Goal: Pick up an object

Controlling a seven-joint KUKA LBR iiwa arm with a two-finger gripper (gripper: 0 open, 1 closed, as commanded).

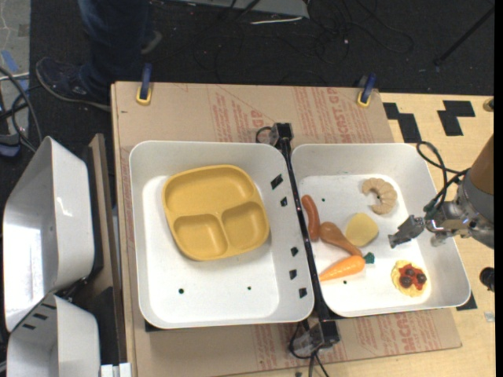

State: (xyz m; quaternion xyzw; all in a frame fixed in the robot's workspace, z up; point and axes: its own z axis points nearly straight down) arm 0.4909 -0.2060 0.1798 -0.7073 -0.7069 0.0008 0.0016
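Camera view from above the bench showed the arm (481,187) reaching in from the right, its gripper (409,232) hanging over the right side of the right bin (424,159); whether it was open or closed could not be told, and nothing showed in its grasp. Just below the gripper lay a small round pizza-like piece (410,277) with red topping. To the gripper's left sat a pale yellow wedge (362,228), and up and to the left of the gripper a curled tan shrimp-like piece (381,195). Farther left, well apart from the gripper, a brown drumstick (339,237) lay beside a reddish sausage (312,215), with an orange carrot (343,269) below them, its green end touching a small green bit near the wedge. Across the divider, in the left bin (149,210), rested a yellow compartment tray (215,210), far from the gripper. Both bins stood on a cardboard-covered bench (236,108) held by two yellow clamps (143,93) at its far edge
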